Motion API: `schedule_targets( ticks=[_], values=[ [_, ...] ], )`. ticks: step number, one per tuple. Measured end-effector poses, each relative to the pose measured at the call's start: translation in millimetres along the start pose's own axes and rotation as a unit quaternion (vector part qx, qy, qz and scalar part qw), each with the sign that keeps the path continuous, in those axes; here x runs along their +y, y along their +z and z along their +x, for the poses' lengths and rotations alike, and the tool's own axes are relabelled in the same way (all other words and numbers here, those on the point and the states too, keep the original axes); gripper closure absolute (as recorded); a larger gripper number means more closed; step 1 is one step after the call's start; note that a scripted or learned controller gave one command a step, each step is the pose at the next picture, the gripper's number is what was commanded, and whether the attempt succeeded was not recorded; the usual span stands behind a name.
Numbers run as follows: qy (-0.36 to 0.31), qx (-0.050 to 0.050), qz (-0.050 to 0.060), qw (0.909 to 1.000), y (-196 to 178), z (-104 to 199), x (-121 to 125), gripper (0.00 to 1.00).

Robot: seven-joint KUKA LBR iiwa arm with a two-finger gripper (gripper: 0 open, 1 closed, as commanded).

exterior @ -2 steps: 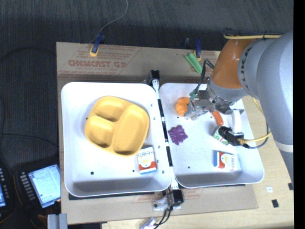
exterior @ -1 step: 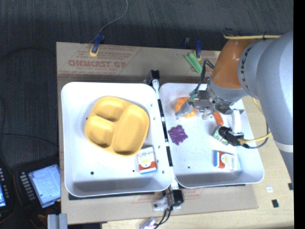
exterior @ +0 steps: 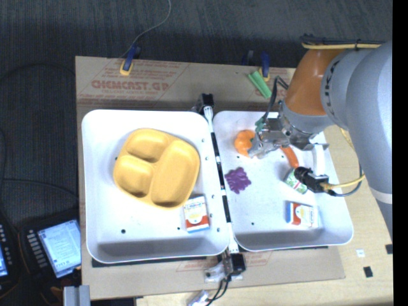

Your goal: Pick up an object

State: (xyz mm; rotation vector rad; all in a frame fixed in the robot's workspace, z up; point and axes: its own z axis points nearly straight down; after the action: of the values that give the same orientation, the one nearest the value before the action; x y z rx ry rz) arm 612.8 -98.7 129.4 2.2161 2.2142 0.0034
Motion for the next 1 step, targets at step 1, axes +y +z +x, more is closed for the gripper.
schedule_targets(
  ticks=[1],
  values=[
    [0.000, 0.000, 0.000, 1.0000, 0.0, 0.0, 0.0, 0.00]
  ],
)
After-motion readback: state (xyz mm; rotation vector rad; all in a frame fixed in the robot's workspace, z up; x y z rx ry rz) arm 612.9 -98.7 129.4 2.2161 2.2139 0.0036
